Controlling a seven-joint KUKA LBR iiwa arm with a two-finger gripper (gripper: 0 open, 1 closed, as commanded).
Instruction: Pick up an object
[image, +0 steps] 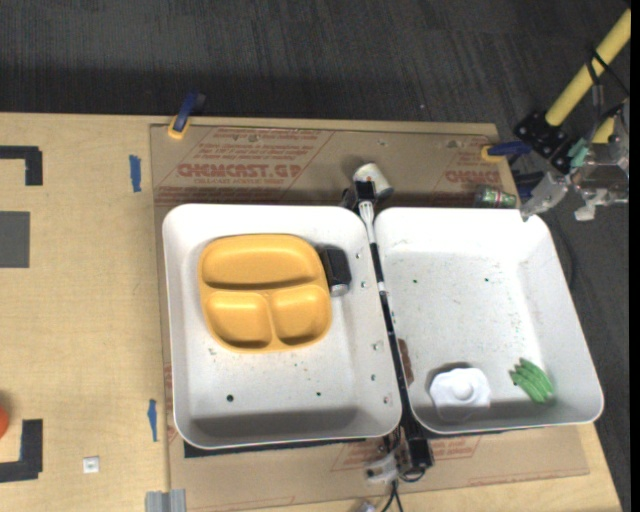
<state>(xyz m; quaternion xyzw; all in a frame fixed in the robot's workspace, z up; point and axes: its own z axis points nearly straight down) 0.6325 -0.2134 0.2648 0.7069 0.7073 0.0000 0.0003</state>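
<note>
A yellow three-compartment plate lies in the far part of the left bin. A small black object rests against the plate's right edge. Near the front wall of the right bin sits a white squat bottle-like object. A small green object lies to the right of it. My gripper hangs at the view's upper right, just beyond the right bin's far right corner, above the bench and away from all the objects.
A divider rail runs between the two bins, with a white and black fitting at its far end. A yellow pole with a black clamp crosses the upper right corner. Cardboard lies under the bins.
</note>
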